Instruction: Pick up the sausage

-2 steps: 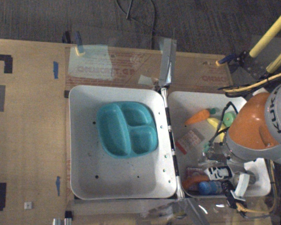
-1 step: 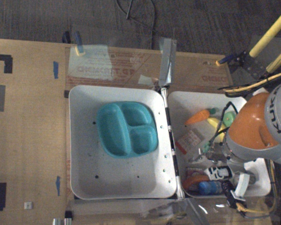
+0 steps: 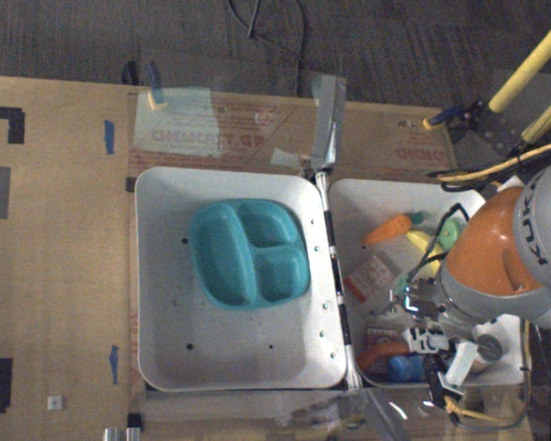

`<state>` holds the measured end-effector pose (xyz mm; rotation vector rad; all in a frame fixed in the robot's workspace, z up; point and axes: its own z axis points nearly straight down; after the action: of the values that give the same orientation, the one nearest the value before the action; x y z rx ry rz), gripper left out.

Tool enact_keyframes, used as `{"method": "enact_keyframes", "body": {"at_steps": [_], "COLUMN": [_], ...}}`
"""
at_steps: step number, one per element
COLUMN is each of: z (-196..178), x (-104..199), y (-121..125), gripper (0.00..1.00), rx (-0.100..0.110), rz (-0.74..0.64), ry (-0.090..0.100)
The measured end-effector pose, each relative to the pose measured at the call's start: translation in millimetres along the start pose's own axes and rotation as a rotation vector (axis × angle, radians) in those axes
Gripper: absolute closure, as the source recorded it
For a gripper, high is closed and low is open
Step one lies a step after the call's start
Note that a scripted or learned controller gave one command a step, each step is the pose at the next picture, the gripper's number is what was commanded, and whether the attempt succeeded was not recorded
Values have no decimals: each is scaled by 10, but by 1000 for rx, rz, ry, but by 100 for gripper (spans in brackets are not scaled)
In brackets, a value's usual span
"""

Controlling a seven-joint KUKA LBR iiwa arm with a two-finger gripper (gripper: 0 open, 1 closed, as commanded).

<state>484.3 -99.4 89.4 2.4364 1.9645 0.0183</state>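
The sausage (image 3: 377, 352), a reddish-brown curved piece, lies near the front left corner of the right bin (image 3: 350, 202). A blue item (image 3: 402, 367) sits right beside it. My gripper (image 3: 425, 340) hangs low over the front of that bin, just right of the sausage and above the blue item. The grey and orange arm (image 3: 495, 259) covers the bin's right side and hides what lies under it. I see nothing lifted clear of the bin floor.
An orange carrot (image 3: 389, 229), a yellow piece (image 3: 422, 241), a green piece (image 3: 450, 233) and a pale packet (image 3: 374, 274) lie at the back of the right bin. The left bin (image 3: 159, 329) holds a teal divided plate (image 3: 250, 252). A metal divider (image 3: 333, 264) separates the bins.
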Motion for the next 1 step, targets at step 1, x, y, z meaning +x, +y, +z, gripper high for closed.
{"method": "enact_keyframes", "body": {"at_steps": [1], "z": [-95], "x": [-28], "y": [1], "gripper": [100], "rx": [-1], "rz": [5], "ry": [-5]}}
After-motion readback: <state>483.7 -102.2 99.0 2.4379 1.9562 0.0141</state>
